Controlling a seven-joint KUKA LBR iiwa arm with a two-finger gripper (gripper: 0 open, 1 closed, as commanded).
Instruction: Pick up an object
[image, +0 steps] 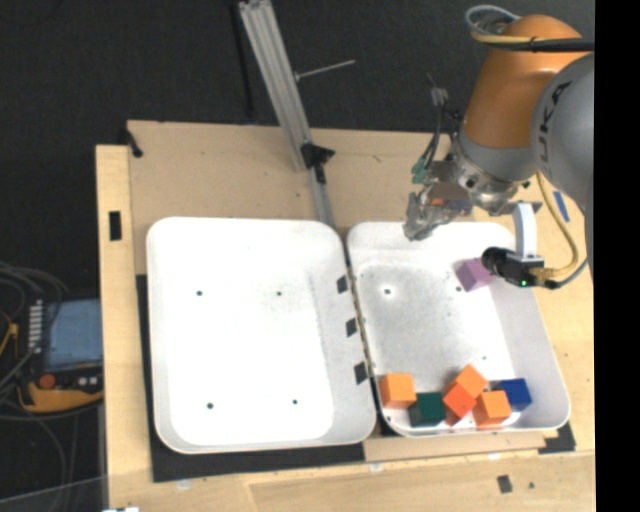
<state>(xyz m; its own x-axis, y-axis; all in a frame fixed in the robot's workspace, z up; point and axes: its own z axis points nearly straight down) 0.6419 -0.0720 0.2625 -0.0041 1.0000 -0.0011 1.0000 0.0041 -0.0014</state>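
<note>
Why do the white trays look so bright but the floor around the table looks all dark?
In the camera view, light from above bounces off the left bin and right bin, so they nearly wash out; the dark floor swallows light; the gripper looks a little blurry, while the blocks, like the blue block, stay fairly sharp.

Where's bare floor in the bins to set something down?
The left bin is all bare floor. In the right bin, the middle is free, between the purple block and the near-edge cluster: orange blocks, green block, blue block. The gripper hangs over its far rim.
</note>
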